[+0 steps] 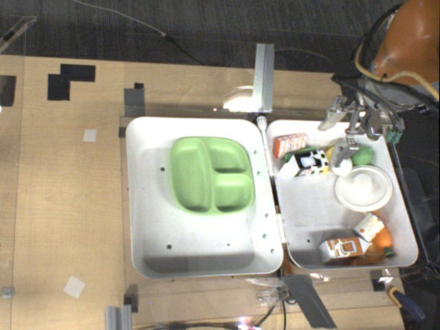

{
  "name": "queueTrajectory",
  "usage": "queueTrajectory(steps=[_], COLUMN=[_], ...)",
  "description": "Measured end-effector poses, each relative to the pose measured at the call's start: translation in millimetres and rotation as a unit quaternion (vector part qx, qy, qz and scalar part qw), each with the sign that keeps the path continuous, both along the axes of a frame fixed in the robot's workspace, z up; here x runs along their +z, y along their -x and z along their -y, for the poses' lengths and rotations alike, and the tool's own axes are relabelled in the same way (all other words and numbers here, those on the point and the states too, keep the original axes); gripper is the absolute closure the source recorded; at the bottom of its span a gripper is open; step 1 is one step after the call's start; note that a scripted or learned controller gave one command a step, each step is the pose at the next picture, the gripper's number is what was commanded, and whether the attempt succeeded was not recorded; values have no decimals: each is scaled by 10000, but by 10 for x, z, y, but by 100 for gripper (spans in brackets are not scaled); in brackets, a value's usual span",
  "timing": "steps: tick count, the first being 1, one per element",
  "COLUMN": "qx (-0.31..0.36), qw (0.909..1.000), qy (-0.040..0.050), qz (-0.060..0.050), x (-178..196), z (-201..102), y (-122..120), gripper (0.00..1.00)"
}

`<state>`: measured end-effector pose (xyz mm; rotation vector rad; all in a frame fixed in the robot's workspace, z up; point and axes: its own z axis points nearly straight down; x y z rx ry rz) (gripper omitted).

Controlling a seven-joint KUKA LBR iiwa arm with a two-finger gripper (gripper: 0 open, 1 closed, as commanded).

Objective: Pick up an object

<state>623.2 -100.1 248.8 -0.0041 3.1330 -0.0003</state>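
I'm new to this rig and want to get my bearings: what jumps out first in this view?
The bright green divided plate stands out most, lying alone in the left bin. The right bin is crowded along its edges: a white bowl near the middle right, cartons and small packages at the far and near ends. The pincer hangs over that bin's far right corner, under the arm's orange band.

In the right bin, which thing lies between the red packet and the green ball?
In the camera view, a black-and-white carton lies between the red packet and the green ball; a small yellow piece sits there too.
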Motion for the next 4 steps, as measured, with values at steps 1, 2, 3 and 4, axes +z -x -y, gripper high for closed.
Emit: queueTrajectory(steps=[1,2,3,4], qx=[133,339,365,2073], qw=[9999,9994,9993,9783], qy=[-6,8,12,31], qz=[-48,27,60,18], x=[-1058,-1527,-1413,-378], z=[2,176,164,446], y=[716,1096,1071,871], gripper=[0,0,100,100])
